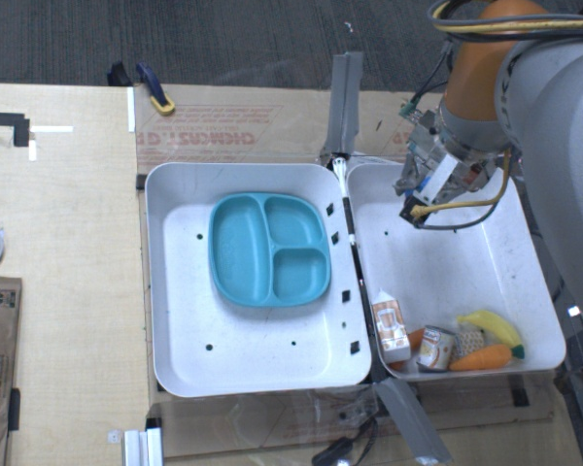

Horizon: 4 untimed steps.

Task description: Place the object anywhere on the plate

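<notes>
The gripper [429, 178] hangs over the right bin [466, 260] towards its 11 o'clock corner. The wrist hides its tip from this angle, so I cannot tell whether it is wide, narrow or closed on anything, and nothing can be seen carried.

The candidate objects sit well apart from it, crowded along the same bin's 6 o'clock wall. They look to have slid or been dropped there in a heap, which would make a clean pick awkward. I count one small carton [389, 323] standing against the wall between the bins, one can [435, 348] just beside it, one banana [491, 326] and one carrot [481, 357] below the banana. A pale item between them is too unclear to name.

One teal three-compartment plate [238, 250] lies flat in the middle of the left bin [185, 338]. It is bare, so the placing is not yet done.
</notes>
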Motion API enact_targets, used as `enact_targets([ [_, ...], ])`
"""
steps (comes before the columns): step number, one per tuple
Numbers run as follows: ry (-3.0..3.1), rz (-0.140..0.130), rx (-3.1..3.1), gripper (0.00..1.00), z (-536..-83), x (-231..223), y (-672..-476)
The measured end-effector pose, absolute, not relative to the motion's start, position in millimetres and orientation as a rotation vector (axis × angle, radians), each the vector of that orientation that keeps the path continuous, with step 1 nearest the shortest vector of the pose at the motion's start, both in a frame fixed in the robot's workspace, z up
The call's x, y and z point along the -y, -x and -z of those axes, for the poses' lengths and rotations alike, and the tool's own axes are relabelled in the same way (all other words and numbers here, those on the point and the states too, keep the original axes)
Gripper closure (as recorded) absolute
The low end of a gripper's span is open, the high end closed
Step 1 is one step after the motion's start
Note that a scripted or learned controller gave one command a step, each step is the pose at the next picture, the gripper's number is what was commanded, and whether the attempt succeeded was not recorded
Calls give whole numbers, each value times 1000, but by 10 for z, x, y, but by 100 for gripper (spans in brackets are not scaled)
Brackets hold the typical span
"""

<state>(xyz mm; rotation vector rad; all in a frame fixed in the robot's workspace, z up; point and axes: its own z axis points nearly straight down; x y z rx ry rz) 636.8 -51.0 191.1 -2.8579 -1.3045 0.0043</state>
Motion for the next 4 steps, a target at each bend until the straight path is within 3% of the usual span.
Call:
enact_targets([
  [1, 2801, -7, 1419, 100, -1906, -102, -6176],
  [2, 2928, -10, 1135, 100, -1902, -789, -5846],
  [3, 2929, -9, 1133, 0, -1903, -785, -5847],
  [4, 2928, -15, 1134, 100, -1983, -772, -5846],
])
